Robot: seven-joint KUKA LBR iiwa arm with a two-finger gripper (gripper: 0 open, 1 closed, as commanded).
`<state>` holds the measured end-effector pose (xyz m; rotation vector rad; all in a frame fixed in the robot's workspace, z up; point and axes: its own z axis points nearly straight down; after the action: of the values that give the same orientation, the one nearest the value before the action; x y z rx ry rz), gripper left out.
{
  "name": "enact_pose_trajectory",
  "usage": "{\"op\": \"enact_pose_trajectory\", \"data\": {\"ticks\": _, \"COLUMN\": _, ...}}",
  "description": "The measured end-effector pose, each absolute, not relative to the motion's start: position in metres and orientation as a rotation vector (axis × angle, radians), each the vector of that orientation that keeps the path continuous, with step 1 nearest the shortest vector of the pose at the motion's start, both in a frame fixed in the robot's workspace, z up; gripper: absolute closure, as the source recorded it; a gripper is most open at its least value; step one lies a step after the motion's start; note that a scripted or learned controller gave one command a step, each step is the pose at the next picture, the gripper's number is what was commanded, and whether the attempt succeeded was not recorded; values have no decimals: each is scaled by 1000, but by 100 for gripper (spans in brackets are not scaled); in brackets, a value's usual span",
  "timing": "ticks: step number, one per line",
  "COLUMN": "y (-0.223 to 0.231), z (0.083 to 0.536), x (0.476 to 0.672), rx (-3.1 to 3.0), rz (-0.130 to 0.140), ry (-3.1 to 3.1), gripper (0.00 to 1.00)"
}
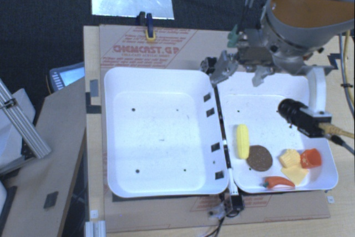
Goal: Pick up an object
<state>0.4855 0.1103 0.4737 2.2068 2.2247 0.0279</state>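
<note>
From the camera view, the claw (243, 70) hung over the far edge of the right bin (316, 89), near the divider; whether it was released or clenched could not be told; nothing showed in its grasp. Below it, toward the bin's near side, lay the yellow corn (242, 141); just beside that the brown disc (259, 157), and further right the pale yellow wedges (293, 165), the red piece (311, 158) and the orange carrot (278, 182). The corn looked like a light, stiff, smooth toy, likely slippery; gripping across its narrow middle seemed best; it was bright yellow, elongated, lying lengthwise.
</note>
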Motion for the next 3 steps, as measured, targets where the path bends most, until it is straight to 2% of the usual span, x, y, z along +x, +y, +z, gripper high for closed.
{"op": "enact_pose_trajectory", "data": {"ticks": 1, "y": 110, "z": 476, "x": 488, "rx": 2206, "rz": 10, "ry": 2231, "gripper": 100}}
{"op": "enact_pose_trajectory", "data": {"ticks": 2, "y": 158, "z": 347, "x": 485, "rx": 2216, "rz": -14, "ry": 2235, "gripper": 100}}
{"op": "enact_pose_trajectory", "data": {"ticks": 3, "y": 155, "z": 354, "x": 487, "rx": 2215, "rz": 2, "ry": 2227, "gripper": 0}}
